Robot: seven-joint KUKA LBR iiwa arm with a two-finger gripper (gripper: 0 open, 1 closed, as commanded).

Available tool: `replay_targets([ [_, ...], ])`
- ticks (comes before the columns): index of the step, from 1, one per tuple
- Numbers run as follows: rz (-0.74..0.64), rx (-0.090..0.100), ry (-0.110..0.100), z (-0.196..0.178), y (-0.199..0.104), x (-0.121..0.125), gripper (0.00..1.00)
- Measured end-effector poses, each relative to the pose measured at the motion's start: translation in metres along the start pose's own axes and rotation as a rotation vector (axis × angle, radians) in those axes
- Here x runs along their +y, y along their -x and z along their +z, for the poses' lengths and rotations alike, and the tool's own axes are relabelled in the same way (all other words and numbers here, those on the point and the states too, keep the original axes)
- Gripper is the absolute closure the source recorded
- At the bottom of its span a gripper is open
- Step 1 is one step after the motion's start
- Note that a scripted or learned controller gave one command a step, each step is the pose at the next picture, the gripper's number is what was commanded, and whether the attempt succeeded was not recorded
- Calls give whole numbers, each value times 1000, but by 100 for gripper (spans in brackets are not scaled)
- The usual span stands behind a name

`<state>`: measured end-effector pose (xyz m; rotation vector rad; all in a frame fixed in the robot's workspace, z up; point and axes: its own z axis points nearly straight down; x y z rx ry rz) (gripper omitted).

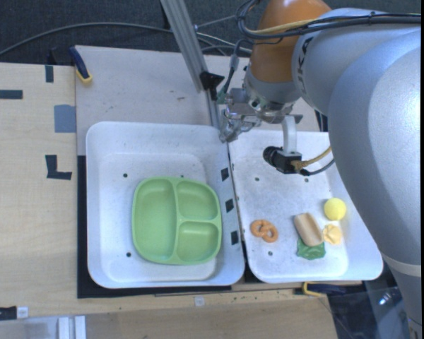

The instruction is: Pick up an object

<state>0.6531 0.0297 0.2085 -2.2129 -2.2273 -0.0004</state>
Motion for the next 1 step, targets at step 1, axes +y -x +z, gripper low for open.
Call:
replay_targets([
  [1, 0, 1, 3, -22, -48, 19, 100],
])
